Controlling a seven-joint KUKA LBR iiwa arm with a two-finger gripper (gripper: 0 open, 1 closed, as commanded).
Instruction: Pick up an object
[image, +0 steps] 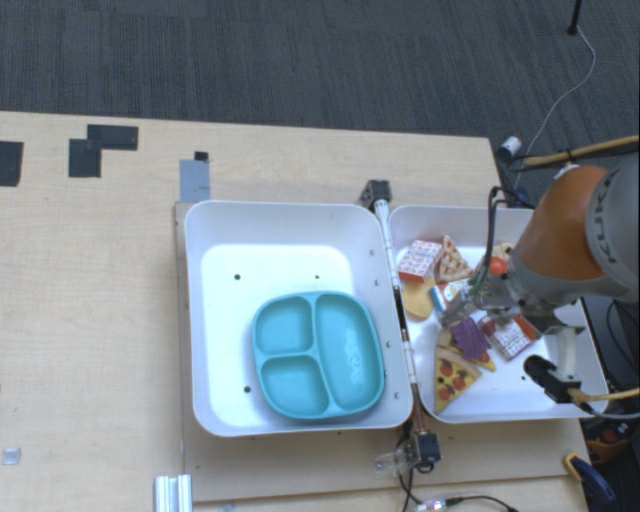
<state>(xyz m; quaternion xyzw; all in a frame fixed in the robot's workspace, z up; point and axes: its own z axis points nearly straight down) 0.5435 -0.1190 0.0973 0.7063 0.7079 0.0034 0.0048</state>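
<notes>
Pale wood-grain desk is seen bare at left, dark tape patches near its far edge. Left bin, glossy white with rounded corners, is occupied by a smooth teal three-compartment plate lying toward its near right; open floor is left along the far and left walls. Right bin is crowded: a red-and-white patterned box and a pizza slice toy near the far left corner, a yellow rounded piece by the divider, a second pizza slice at the near left, a purple object mid-bin, a small checkered card just beside it. Gripper is lowered over the purple object; whether the jaws are apart or together cannot be told. Near right floor of that bin is freer.
</notes>
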